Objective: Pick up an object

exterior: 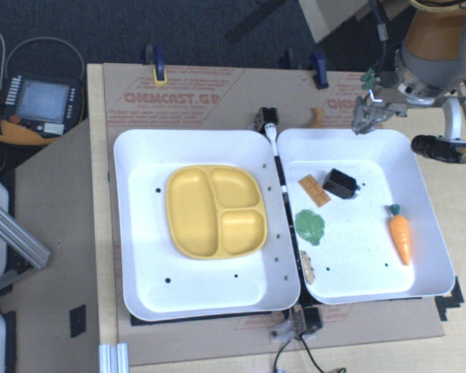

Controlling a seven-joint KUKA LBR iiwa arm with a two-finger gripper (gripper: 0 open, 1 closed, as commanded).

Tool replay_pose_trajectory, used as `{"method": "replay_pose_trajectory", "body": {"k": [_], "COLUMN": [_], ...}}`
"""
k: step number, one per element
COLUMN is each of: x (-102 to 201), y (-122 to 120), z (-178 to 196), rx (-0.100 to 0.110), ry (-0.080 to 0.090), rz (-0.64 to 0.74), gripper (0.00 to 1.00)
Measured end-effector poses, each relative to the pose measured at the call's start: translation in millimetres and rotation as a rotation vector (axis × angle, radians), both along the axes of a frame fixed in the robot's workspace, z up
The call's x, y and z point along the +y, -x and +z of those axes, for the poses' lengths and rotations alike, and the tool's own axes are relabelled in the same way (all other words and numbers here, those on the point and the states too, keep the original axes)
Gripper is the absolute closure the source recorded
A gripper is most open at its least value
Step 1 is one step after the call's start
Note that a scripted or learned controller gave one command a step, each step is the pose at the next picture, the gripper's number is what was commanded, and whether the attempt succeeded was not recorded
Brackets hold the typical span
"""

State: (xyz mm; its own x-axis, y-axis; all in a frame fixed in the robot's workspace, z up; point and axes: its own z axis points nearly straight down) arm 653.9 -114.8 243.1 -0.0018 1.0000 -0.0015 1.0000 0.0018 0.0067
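On the table, the left shallow white plastic bin (132, 231) holds a yellow three-compartment plate (216, 210), lying flat near its middle. Just beside it, the right shallow white plastic bin (427, 208) carries the smaller things. A green leafy vegetable piece (310, 227) lies near its left wall, with a tan rectangular cracker-like piece (314, 190) above it and a small black block (341, 183) just right of that, close but apart. A tiny pale scrap (306, 269), too small to identify, sits by the lower left wall. An orange toy carrot with a green top (401, 236) lies toward the right wall. The grey arm's jaws (367, 120) hang over the bin's far rim, well apart from every object, grasping nothing; whether released or clenched, I cannot tell.
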Motion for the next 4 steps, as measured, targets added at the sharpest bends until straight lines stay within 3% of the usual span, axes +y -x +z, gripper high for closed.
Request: {"method": "replay_pose_trajectory", "body": {"k": [1, 4], "x": [53, 185], "y": [19, 94], "z": [7, -17], "rx": [0.008, 0.011], "ry": [-0.003, -0.002], "rz": [0.003, 0.001], "gripper": [1.00, 1.00]}}
